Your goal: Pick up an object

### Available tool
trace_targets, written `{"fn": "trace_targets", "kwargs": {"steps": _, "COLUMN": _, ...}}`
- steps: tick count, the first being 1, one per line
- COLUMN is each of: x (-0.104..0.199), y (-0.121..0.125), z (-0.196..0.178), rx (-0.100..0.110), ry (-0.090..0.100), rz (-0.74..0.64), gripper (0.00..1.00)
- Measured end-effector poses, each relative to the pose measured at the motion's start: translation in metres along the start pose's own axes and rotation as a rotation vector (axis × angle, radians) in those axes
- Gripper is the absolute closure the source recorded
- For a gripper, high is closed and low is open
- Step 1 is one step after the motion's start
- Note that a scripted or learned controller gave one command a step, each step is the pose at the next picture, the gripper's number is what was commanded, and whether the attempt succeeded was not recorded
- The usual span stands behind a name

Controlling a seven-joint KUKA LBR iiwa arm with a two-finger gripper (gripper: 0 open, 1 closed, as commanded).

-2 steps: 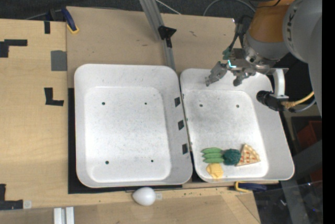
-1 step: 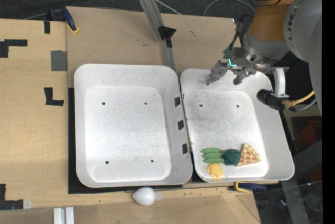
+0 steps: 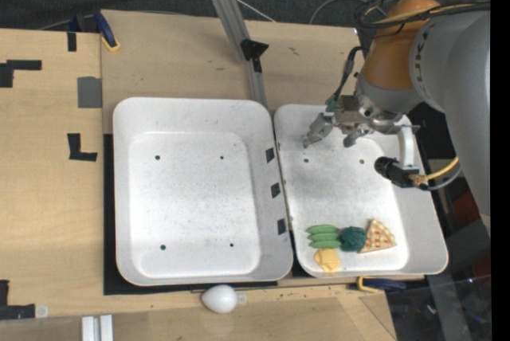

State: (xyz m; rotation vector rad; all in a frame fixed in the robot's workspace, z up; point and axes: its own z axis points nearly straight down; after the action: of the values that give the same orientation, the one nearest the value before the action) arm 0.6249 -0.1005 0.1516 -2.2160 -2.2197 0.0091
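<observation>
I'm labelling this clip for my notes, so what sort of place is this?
Probably a robotics lab set up for grasping trials. An industrial arm reaches over two shallow white bins on a taped wooden bench, and small toy foods lie in the right bin as practice objects.

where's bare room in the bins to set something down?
Left bin: its whole floor is bare. Right bin: the middle is free, between the gripper at the far end and the toys at the near edge. Crowded there: green pea pod, dark green piece, pizza slice and yellow piece bunch together.
</observation>
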Motion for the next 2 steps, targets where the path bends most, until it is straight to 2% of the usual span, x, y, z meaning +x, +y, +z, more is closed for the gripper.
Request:
{"fn": "trace_targets", "kwargs": {"steps": 1, "x": -0.004, "y": -0.005, "z": 0.046, "rx": 0.0, "ry": 0.0, "rz": 0.001, "gripper": 0.0}}
{"fn": "trace_targets", "kwargs": {"steps": 2, "x": -0.003, "y": -0.005, "z": 0.064, "rx": -0.004, "ry": -0.001, "rz": 0.0, "gripper": 0.0}}
